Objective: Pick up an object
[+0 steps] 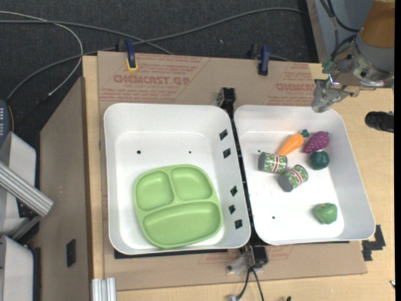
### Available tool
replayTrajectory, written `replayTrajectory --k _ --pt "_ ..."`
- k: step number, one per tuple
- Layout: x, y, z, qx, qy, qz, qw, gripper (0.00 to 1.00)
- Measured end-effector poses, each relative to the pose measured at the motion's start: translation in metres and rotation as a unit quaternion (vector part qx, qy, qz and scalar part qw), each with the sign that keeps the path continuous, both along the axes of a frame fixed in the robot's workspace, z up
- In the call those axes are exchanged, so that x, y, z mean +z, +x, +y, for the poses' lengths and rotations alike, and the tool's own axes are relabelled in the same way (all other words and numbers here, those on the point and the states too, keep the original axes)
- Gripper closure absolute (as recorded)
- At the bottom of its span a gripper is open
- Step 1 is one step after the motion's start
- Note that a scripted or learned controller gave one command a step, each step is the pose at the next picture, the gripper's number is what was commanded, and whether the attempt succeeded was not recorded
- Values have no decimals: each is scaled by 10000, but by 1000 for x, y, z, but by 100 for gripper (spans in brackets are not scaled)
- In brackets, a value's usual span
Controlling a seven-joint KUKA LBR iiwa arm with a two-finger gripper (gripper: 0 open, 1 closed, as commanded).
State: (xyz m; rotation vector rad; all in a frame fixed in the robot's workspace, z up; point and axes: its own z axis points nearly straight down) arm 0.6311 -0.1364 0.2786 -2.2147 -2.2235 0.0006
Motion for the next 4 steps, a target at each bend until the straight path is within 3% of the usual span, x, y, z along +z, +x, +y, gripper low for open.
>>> replayTrajectory --k 4 --pt "-42 -66 184 4 3 15 10000 100"
